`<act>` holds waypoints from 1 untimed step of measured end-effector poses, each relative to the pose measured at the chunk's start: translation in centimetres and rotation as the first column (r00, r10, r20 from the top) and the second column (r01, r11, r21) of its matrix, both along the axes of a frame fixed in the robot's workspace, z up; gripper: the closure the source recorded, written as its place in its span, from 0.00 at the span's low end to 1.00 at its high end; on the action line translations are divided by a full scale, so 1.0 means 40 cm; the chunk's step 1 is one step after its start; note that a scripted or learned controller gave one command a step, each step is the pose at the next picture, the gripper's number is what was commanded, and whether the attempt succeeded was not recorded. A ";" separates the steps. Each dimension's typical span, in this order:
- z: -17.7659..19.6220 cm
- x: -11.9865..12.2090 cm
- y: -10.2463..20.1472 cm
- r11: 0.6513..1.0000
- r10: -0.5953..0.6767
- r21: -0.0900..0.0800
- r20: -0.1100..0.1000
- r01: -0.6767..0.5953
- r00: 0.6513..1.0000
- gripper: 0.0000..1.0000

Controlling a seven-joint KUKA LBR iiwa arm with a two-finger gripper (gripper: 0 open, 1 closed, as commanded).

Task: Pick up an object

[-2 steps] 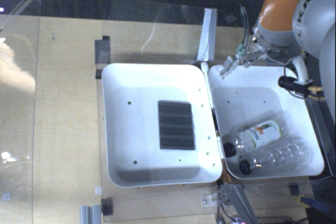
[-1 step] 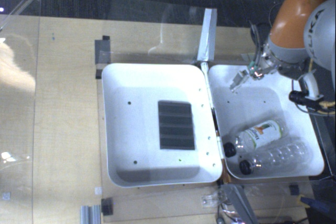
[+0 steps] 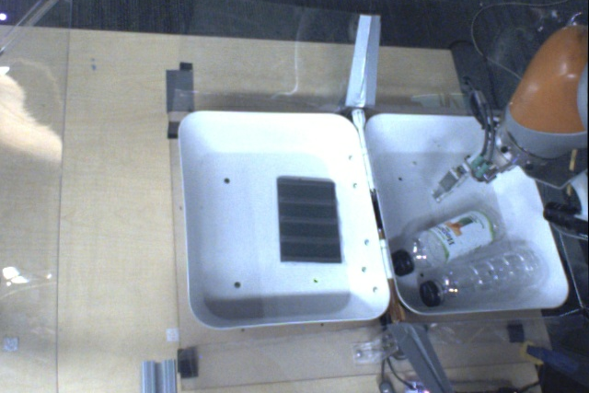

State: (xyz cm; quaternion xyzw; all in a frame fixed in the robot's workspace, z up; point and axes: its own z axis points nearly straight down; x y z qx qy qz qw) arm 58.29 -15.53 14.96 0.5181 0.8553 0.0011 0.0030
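A: Bottles first, since they lie nearest the camera. Two sit in the right bin [image 3: 552,290], toward its front edge. One is a clear ribbed bottle [image 3: 488,276] with a black cap [image 3: 429,293], lying on its side. Just behind it, touching or nearly so, lies a bottle with a white and green label [image 3: 453,236], also black-capped, cap pointing to the bin's left wall.

B: How would they handle?

A: My guess is light and probably empty, thin plastic that gives under a squeeze. Round and smooth, so they may roll or slip out sideways. I would take the labelled one across its middle, at right angles to its length, where the label gives some grip.

B: And the left bin [image 3: 212,198]?

A: It holds a flat dark ridged pad [image 3: 309,219] in the middle. That looks low and hard to get under.

B: Where is the arm?

A: Farther back, over the right bin's rear half. The gripper [image 3: 456,179] hangs above bare bin floor, well apart from both bottles, nothing in it. Whether the jaws are apart or together I cannot tell; it is too small and blurred. Behind it is the orange band [image 3: 552,87], and beyond the bins the pale wooden worktop [image 3: 110,198].
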 end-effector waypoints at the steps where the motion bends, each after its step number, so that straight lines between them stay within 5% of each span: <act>1: -0.130 -0.021 0.035 0.970 0.242 0.000 -0.001 -0.242 0.970 0.00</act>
